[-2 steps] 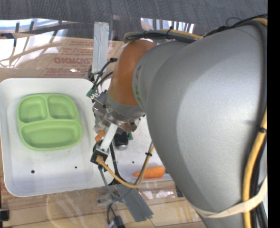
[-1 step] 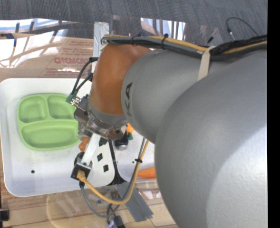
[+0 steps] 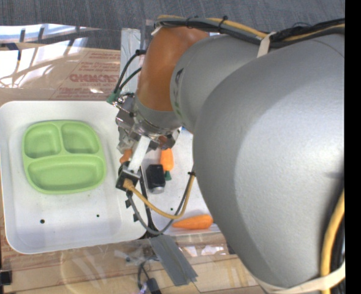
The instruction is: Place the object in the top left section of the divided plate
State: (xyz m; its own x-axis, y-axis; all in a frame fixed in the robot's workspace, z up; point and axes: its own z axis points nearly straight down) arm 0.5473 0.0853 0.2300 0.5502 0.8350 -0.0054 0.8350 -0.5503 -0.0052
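A light green divided plate (image 3: 64,157) lies in the left bin (image 3: 21,225), with two small sections at its far side and one long section at its near side. All three sections are bare. My gripper (image 3: 148,141) hangs under the orange wrist band, over the seam between the two bins, just right of the plate. A small orange carrot-like piece with a green tip (image 3: 167,160) lies right below the gripper in the right bin. Another small orange bit (image 3: 125,157) shows at the gripper's left side; whether it is held I cannot make out.
A larger orange carrot (image 3: 192,222) lies near the front of the right bin. A dark object with a grey base (image 3: 155,178) sits beside the small carrot. The big grey arm covers most of the right bin. A cardboard sheet (image 3: 57,72) lies behind the left bin.
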